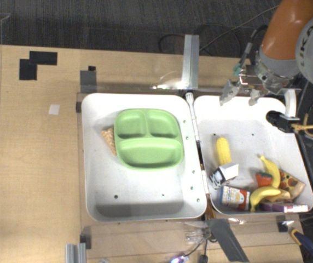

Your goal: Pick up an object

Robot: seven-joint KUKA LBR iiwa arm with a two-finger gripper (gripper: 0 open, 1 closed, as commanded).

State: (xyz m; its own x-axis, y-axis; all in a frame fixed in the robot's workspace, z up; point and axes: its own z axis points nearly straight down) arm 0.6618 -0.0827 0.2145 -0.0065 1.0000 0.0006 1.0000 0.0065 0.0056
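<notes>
Your candidates for picking all lie in the right bin [244, 126], gathered toward its near half. A yellow corn cob [222, 150] lies on its own near the bin's left wall, pointing away from you. Just below it sits a small grey-and-white piece [224, 174], too small for you to tell what it is, and below that a little carton [235, 196] with a red patch lies on its side at the near wall. To the right you have two bananas [271, 181], one curved above the other, with a small red-and-green item [262, 178] tucked just beside them and a purple piece [272, 206] under the lower one. The gripper [241, 93] hangs over the far rim of this bin, well apart from all of these; its fingers [227, 93] are spread with nothing between them. Above it you see the arm's orange band [290, 23] at the top right. The left bin [99, 163] holds a green divided plate [148, 137] lying flat in its far half, with a tan, grainy item [109, 140] touching its left edge. Both bins rest side by side on the wooden surface [30, 163].
</notes>
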